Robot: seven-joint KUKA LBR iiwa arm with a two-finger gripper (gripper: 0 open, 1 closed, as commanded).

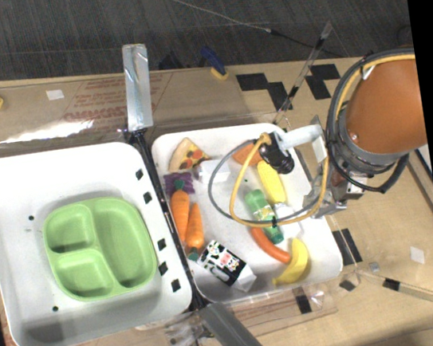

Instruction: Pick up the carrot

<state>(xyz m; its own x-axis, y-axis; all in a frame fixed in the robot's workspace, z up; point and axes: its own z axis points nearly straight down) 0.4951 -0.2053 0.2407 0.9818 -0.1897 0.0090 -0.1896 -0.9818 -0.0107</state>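
The left bin (12, 207) holds a green divided plate (98, 246), and you may leave it out of your thinking. The carrot (180, 212) lies in the right bin (223, 136), tight along its left wall. A purple piece (178, 184) is at its far end, and a second orange piece (197, 227) touches its right side.

Here is the first danger, in my judgement. The wall gives little room on one side and the orange neighbour gives none on the other. So the claw may take both, take the wrong one, or slip off against the wall.

Just beside the carrot's near end stands a black-and-white carton (223, 262), which a descent could push. In the middle of the bin lie a green bottle (258, 204), a yellow piece (271, 182) and a long orange-red piece (269, 246). This last one looks much like a carrot and is nearer to the arm, so you should expect a possible mistake there. A banana (296, 261) lies toward the near right corner.

The gripper (323, 202) is at the right wall of the right bin, well apart from the carrot, with all these things between. I cannot tell if it is apart or together, nor if it touches anything.
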